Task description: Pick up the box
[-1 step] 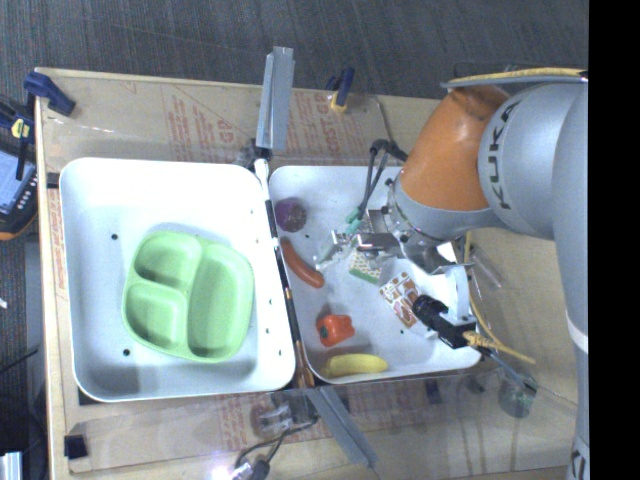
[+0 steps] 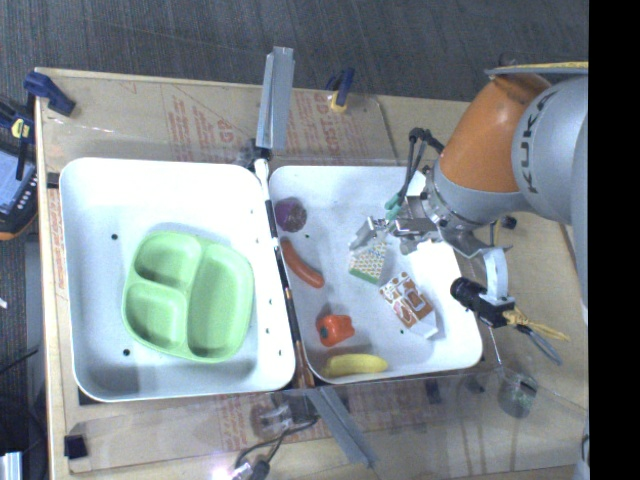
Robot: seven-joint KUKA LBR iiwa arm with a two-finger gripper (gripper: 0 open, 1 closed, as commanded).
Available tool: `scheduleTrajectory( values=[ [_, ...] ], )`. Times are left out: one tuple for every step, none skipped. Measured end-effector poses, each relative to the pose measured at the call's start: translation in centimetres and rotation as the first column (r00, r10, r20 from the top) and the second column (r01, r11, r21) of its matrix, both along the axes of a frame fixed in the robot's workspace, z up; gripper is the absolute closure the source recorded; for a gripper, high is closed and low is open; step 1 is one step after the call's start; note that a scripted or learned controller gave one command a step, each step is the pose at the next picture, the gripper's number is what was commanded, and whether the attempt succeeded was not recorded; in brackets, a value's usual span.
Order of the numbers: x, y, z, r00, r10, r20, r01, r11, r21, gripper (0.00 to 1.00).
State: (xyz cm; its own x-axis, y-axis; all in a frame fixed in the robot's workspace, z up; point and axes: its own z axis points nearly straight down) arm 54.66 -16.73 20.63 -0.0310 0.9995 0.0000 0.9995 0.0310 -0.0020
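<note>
A small brown and white box (image 2: 408, 301) lies flat in the right bin (image 2: 455, 353), near its right side. My gripper (image 2: 377, 233) hangs over the middle of that bin, up and to the left of the box and apart from it. Directly below the gripper's tip is a small green-and-white patterned packet (image 2: 368, 263); whether the two touch is unclear from this angle.
The right bin also holds a purple fruit (image 2: 290, 213), a sausage (image 2: 302, 265), a red pepper (image 2: 336, 328) and a banana (image 2: 352, 365) along the front wall. In the left bin (image 2: 90, 198) lies a green divided plate (image 2: 190, 295).
</note>
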Motion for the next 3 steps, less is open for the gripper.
scheduleTrajectory(
  values=[
    [0.7, -3.8, -11.4, 1.000, 0.005, -0.003, -0.005, 1.000, 0.000, 0.00],
    [4.2, -4.4, -11.4, 0.995, 0.100, 0.002, -0.100, 0.995, 0.000, 0.00],
    [4.3, -4.3, -10.3, 0.995, 0.101, 0.002, -0.101, 0.995, -0.001, 1.00]
  ],
)
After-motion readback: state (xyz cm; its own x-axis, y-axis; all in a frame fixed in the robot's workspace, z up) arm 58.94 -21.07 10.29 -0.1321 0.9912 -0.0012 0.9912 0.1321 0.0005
